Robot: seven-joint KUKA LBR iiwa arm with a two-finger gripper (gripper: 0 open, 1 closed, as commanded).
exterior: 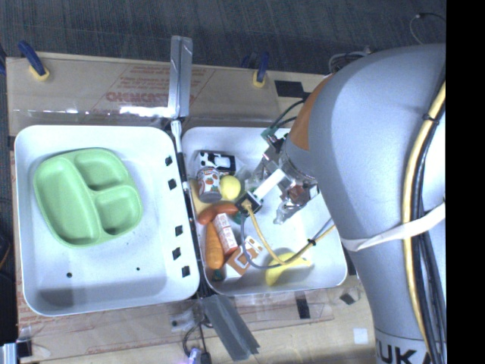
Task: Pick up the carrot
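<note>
Carrot [214, 252] in right bin [333, 275], 8 o'clock sector, along left wall, touching brown packet [225, 233].
Likely toy: light, stiff, smooth, tapered, slippery; take across thick middle.
End effector [286, 197] at carrot's 2 o'clock, apart; opening: cannot tell.
Arm [386, 150] reads "KUKA"; worktop [98, 82] red print illegible.

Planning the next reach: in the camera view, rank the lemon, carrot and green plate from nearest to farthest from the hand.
1. lemon: right bin, just left of the hand.
2. carrot: right bin, by its left wall, below the lemon.
3. green plate: left bin, far left.
</note>
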